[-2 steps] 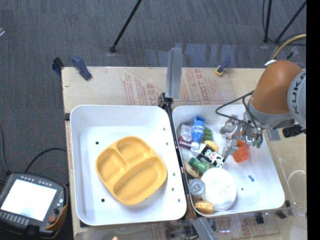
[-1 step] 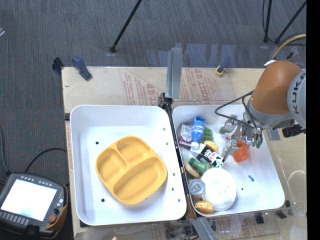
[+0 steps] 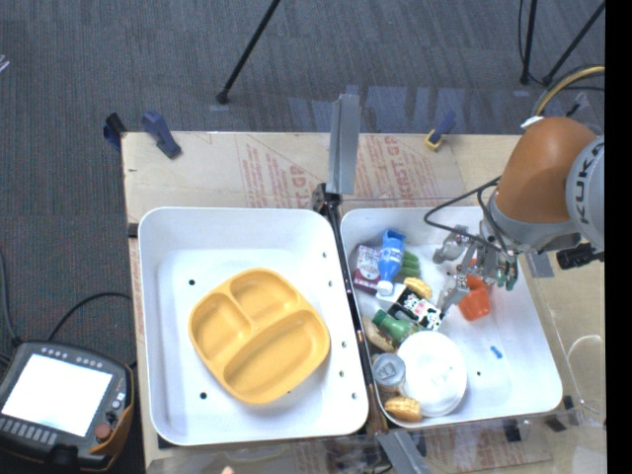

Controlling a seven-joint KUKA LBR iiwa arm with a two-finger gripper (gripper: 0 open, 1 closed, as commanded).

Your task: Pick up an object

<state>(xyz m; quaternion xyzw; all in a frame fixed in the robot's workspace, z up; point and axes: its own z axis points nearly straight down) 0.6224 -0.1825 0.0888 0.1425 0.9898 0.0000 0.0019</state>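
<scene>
Orange plastic cup (image 3: 475, 302): right white bin (image 3: 533, 363), just beside two-finger gripper (image 3: 462, 282); finger opening cannot be told. Yellow divided plate (image 3: 259, 335): left white bin (image 3: 168, 265).

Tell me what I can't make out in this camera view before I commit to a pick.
- Gripper: too small and cluttered to tell finger state; whether it touches the orange object is unclear.
- Purple packet: print too small to read; blue bottle overlaps it.
- Cow-patterned toy and green items: piled together, shapes unclear.
- Silver can: partly behind the white bowl.
</scene>
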